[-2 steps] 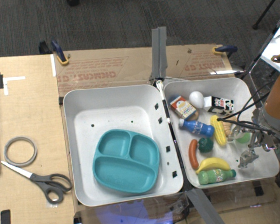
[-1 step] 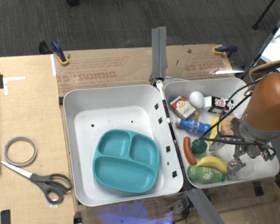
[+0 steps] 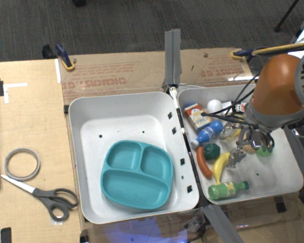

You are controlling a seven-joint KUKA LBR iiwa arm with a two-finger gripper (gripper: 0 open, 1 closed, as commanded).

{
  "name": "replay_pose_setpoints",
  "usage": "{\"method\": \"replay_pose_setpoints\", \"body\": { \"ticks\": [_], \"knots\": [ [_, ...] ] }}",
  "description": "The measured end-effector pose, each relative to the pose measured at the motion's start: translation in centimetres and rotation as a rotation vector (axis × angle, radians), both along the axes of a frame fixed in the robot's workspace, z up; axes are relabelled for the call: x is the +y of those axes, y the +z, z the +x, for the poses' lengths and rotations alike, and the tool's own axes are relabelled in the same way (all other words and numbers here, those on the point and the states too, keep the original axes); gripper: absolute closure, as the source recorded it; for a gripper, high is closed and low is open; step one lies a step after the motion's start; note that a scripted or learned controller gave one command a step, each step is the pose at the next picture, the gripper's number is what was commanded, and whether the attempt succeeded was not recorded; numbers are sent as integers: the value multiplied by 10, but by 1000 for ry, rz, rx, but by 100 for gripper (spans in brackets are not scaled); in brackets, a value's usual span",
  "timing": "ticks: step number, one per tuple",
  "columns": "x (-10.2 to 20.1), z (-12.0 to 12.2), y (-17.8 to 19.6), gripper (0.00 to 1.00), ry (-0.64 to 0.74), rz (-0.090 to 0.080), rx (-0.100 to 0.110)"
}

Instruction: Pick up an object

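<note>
arm point(image 3: 278, 88): reaches in from 3 o'clock, wrist down | pincer point(image 3: 238, 155): over right bin point(image 3: 284, 183), banana point(image 3: 220, 166) at its 9 o'clock, grip state unclear

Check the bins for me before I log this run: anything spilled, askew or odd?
Nothing spilled. The teal divided plastic plate sits askew in the left white bin. The green plastic bottle lies on its side in the right white bin.

Right bin point(image 3: 284, 186): gripper point(image 3: 238, 154) inside; banana point(image 3: 221, 165) just left of jaws, bottle point(image 3: 228, 189) before, carton point(image 3: 197, 116) behind-left.
</note>
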State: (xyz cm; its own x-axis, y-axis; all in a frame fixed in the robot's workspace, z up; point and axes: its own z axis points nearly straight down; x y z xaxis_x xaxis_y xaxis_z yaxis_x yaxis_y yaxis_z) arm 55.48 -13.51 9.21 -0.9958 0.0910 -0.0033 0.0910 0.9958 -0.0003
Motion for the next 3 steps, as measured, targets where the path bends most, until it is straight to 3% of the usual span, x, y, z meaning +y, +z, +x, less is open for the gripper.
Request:
{"method": "replay_pose_setpoints", "body": {
  "ticks": [1, 2, 3],
  "knots": [
    [39, -32, 0, 0, -30, 1, 2],
    [42, -54, 4, 0, -93, -3, -16],
    [42, -53, 13, 100, -91, -3, -14]
  ]
}}
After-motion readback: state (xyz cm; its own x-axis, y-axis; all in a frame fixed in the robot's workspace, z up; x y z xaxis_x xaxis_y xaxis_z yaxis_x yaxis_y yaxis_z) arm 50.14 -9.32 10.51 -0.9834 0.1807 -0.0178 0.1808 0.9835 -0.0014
